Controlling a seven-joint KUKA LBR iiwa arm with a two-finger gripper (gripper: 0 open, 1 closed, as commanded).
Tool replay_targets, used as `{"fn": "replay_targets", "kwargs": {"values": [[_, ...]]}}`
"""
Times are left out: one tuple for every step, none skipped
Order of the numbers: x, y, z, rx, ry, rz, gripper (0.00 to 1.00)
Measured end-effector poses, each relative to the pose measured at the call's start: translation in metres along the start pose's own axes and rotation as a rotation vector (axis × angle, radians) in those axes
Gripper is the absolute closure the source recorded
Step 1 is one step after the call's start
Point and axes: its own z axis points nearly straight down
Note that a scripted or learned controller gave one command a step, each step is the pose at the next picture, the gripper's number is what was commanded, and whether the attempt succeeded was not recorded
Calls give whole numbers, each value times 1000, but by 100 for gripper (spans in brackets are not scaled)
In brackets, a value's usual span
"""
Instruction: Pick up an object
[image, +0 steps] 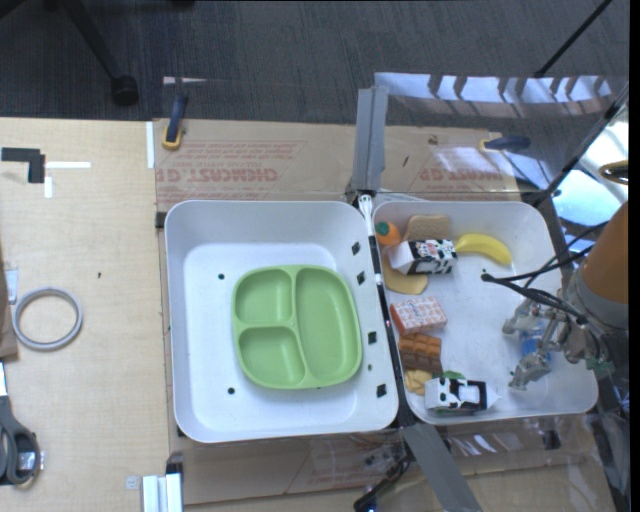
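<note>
My gripper (524, 349) hangs low over the right side of the right bin (560, 398), with its two metal fingers (519, 324) spread apart, so it is open. A small blue patch shows between them; I cannot tell what it is. The bin's objects lie to its left: a yellow banana (484, 248), a cow-patterned carton (430, 255), an orange toy (388, 234), a tan slice (429, 224), a pink-red box (418, 315), a brown waffle-like piece (420, 350) and a second cow-patterned carton (457, 395) near the front wall. None of them touches the gripper.
The left bin (190, 330) holds a green divided plate (297, 325). On the wooden bench to the left lie a grey tape roll (45, 318) and scissors (15, 455). Black cables (520, 285) trail from the arm across the right bin.
</note>
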Motion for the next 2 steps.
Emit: {"fn": "replay_targets", "kwargs": {"values": [[12, -2, 1, 0, 1, 35, 0], [10, -1, -9, 1, -2, 32, 100]]}}
